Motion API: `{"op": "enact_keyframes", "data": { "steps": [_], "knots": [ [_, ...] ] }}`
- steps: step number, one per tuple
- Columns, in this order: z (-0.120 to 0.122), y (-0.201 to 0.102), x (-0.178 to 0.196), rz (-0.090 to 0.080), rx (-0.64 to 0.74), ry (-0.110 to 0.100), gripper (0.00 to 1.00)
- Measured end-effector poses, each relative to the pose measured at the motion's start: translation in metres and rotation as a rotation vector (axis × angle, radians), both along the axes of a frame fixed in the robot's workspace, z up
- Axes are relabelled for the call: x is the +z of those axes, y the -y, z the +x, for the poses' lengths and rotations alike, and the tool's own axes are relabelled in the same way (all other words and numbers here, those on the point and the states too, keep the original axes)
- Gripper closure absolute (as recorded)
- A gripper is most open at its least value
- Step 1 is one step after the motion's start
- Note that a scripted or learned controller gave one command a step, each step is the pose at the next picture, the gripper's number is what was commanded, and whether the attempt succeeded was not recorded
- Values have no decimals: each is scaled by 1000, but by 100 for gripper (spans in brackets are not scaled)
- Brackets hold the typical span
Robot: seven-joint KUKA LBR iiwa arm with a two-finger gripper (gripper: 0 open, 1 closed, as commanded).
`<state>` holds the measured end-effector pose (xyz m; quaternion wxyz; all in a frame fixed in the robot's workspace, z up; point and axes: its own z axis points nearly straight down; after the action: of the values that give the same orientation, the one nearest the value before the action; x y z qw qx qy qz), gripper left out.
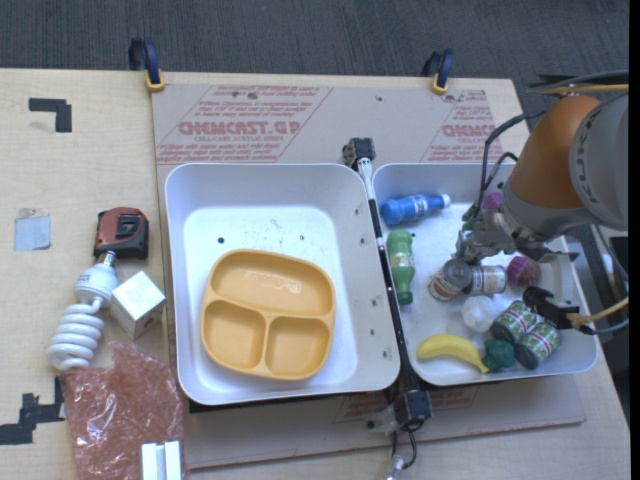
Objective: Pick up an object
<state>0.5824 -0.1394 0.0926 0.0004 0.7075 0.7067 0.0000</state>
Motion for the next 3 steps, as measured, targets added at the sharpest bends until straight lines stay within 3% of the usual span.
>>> {"op": "enact_keyframes", "data": {
  "steps": [1, 2, 3],
  "knots": [
    [-66, -17, 0, 1, 0, 0, 0],
    [-105, -29, 0, 1, -1, 0, 0],
    [-103, -28, 10, 0, -2, 4, 100]
  ]
}}
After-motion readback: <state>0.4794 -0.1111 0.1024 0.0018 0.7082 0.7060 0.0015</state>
